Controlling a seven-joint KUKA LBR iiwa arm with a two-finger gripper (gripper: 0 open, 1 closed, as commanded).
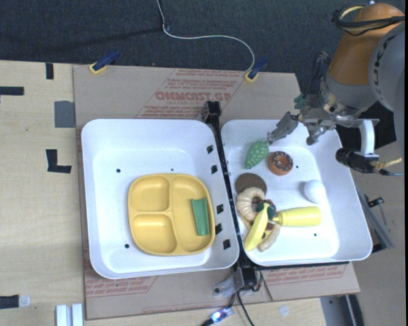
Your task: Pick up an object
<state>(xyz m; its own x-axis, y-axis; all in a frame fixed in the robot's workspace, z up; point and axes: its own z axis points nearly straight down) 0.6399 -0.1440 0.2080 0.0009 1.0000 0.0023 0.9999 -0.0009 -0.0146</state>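
The gripper (298, 129) is seen spread open with nothing between its fingers, above the right bin (347, 240). Just below it, a brown donut (281, 162) is found.

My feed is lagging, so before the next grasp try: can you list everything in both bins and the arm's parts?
bins: 2, white, side by side on the bench
divided plate: 1, yellow, left bin
block: 1, green, on the plate's right compartment
leafy toy: 1, green, right bin, top
doughnut: 1, brown, beside it
disc: 1, dark brown, right bin
egg: 1, white, right side
bottle: 1, yellow, lower right bin
banana: 1, yellow, lower left corner
gripper: 1, grey, open, above right bin's top edge
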